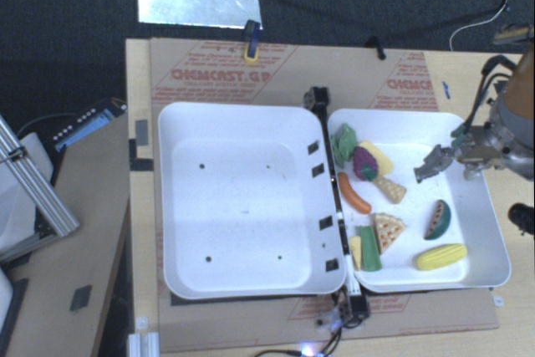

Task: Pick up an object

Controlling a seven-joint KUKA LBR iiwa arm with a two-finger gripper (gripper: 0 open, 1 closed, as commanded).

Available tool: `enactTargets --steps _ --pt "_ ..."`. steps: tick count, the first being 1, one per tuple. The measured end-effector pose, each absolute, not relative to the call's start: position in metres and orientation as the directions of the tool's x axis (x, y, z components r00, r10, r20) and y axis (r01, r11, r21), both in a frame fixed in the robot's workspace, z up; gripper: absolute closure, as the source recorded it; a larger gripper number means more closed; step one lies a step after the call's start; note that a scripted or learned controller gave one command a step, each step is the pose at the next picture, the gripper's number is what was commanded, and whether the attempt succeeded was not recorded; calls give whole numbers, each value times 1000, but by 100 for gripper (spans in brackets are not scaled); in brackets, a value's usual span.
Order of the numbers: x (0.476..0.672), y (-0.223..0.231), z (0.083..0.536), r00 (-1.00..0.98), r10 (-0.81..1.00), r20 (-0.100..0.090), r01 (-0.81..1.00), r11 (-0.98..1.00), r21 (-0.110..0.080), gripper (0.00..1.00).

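the gripper (428, 165) hangs over the right bin (481, 205), reaching in from the right; its tips sit close together, but how far open they are i cannot tell, and nothing shows between them. below it lie the toys: a watermelon slice (436, 219) and a corn cob (440, 256) near the right wall, a pizza slice (387, 228) (toward the near side), a hot dog (354, 192) by the divider, and a purple piece (365, 162) farther back. the left bin (180, 130) sits just beside it.
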State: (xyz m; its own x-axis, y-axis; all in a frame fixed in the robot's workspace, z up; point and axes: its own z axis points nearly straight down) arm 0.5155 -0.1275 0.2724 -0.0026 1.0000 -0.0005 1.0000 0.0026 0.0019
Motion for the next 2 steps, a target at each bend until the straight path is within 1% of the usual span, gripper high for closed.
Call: enactTargets --steps 1,2 --pt "527 -39 181 -9 1000 3 1000 9 -1 0" --pt "632 -87 83 -4 1000 -4 1000 4 12 0"
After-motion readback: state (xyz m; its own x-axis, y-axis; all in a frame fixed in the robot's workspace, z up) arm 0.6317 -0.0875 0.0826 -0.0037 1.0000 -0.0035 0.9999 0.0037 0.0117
